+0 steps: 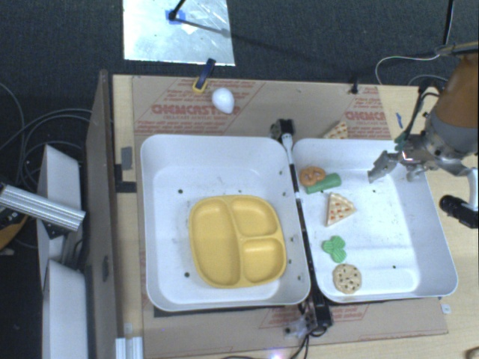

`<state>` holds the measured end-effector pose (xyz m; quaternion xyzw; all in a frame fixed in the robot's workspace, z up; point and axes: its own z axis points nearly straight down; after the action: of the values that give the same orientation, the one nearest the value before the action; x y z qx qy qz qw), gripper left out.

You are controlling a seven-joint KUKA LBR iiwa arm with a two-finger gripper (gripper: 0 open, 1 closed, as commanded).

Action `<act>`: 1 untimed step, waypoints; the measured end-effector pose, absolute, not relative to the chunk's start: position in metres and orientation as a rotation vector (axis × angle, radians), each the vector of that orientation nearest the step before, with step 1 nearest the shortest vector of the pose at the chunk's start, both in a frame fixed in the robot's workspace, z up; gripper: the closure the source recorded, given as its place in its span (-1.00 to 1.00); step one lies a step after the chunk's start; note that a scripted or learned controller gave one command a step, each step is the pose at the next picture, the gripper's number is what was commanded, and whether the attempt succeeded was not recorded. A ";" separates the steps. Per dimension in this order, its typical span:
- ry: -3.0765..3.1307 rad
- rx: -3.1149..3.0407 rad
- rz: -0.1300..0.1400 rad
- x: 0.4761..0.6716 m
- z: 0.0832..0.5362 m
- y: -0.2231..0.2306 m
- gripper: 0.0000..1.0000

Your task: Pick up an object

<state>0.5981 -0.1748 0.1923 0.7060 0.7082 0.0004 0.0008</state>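
The right bin holds several toy foods along its left side: an orange pretzel, a green piece touching it, a pizza slice, a green broccoli-like piece and a round cookie. My gripper hangs over the upper right part of this bin, to the right of the pretzel and apart from it. Its fingers are spread open with nothing between them.
A yellow divided plate lies in the left bin. On the cardboard behind the bins sit a white egg, a yellow and blue item and another pizza slice. A ridge separates the bins.
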 end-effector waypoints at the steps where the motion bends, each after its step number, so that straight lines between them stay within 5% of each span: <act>1: 2.233 2.219 0.000 0.581 0.089 -0.123 -1.00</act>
<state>0.5812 -0.1233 0.0886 0.7048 0.7094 -0.0001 -0.0032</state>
